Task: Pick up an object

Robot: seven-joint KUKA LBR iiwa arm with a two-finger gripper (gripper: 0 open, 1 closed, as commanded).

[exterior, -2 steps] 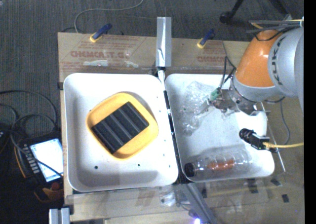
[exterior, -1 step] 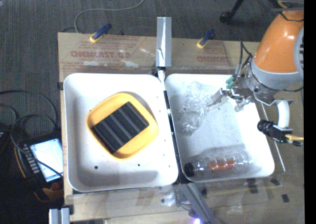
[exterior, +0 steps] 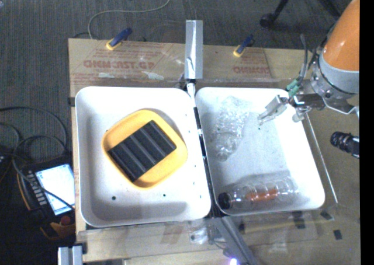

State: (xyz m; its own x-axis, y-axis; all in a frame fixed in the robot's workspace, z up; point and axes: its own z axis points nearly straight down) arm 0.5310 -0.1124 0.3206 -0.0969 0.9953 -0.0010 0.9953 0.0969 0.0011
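Two shallow white bins sit side by side on the desk: the left bin and the right bin. The left bin holds one thing, a yellow tray with a black ridged insert. The right bin holds two things: one crumpled piece of clear plastic wrap and one clear plastic bottle with a dark cap, lying on its side along the near wall. Along the far edge of the desk there are two clamps with blue and yellow handles, one at the left and one at the right. One arm with one hand hangs over the right bin.
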